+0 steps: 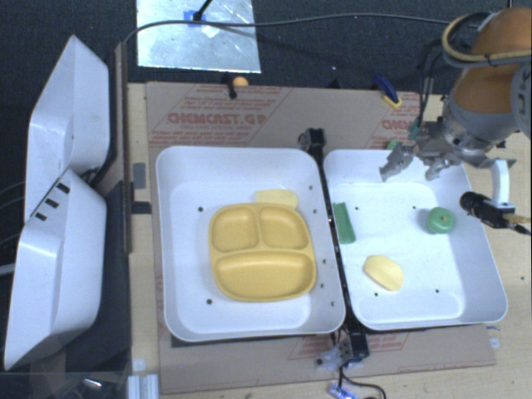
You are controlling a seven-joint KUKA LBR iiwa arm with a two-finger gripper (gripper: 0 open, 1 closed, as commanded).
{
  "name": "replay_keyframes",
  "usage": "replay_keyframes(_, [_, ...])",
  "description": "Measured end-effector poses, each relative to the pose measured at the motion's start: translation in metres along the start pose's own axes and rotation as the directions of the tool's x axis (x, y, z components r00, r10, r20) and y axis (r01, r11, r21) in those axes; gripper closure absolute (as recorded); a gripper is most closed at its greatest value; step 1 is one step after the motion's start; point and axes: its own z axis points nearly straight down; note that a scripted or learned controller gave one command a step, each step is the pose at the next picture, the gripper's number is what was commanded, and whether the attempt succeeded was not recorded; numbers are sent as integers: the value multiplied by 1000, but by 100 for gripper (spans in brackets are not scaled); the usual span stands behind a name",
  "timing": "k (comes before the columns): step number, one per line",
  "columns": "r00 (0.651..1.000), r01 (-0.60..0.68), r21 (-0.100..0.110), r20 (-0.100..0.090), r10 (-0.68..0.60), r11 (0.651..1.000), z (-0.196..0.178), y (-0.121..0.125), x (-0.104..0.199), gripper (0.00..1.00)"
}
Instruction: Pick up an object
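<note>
Robotics lab: bench (pixel 249 106) with paired white bins (pixel 179 223), loose cables (pixel 332 22), mounted arm (pixel 486 73).

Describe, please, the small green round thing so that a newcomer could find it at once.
Start at the right bin, the one without the yellow tray. The green ball lies near its right wall, below the gripper. It is round, while its neighbours are a flat green bar by the left wall and a pale yellow lump nearer the front.

The divided tray (pixel 262 252) lies in the left bin (pixel 179 223); the block (pixel 343 222), ball (pixel 440 219) and wedge (pixel 383 272) in the right bin (pixel 474 302).
</note>
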Motion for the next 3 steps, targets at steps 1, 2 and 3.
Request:
replay_keyframes(1, [1000, 1, -2, 0, -1, 1000, -11, 0, 0, 100])
replay_keyframes(2, [1000, 3, -4, -1, -3, 1000, -60, -16, 44, 100])
replay_keyframes(3, [1000, 3, -1, -1, -3, 1000, -68, -85, 79, 100])
